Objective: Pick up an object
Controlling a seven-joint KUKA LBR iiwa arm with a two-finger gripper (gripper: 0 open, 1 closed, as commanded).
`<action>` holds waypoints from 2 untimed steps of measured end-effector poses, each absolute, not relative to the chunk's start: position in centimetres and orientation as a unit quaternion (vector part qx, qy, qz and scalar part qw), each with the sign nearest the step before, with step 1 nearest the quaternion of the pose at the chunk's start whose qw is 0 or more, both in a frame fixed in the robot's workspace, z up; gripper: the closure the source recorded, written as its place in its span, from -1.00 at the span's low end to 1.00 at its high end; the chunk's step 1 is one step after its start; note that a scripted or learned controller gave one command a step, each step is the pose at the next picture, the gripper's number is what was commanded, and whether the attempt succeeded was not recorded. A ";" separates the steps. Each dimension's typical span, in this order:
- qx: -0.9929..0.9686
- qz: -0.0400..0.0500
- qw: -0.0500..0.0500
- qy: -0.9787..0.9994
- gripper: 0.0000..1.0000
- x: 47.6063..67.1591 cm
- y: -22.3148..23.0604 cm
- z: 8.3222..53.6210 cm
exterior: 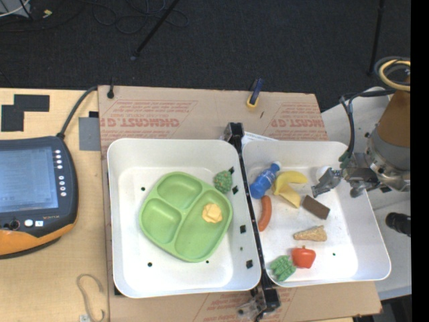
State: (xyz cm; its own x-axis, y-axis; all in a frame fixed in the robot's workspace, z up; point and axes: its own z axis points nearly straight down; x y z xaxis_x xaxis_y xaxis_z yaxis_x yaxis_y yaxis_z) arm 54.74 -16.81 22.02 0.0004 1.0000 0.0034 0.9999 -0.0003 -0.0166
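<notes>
The gripper [330, 180] hangs low over the right bin [375, 247], near that bin's right wall, and its two dark fingers look spread, with nothing between them. Just beside them, toward the bin's middle, lies a brown block [316, 206], which I'd take as the likeliest thing to be picked; a yellow wedge [289, 196] touches or nearly touches the block's far end, with a banana [292, 179] and a blue bottle [263, 180] beyond it. The worry, as I see it, is crowding: the block sits tilted across the bin, so if the fingers come down out of line they could shove it into the wedge instead of closing on it, or pinch both pieces and drop one. The bin wall beside the gripper is close too, and a drift that way might catch the rim. There is more open floor toward the bin's near right corner, past the tan cone [310, 233] and red pepper [303, 257]. The left bin [127, 260] holds a green divided plate [177, 223], well apart from the gripper.
</notes>
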 end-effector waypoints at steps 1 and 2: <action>-0.707 0.002 0.002 -0.708 -1.00 55.0 -16.8 22.6; -0.706 0.003 0.006 -0.708 -1.00 55.1 -16.1 16.0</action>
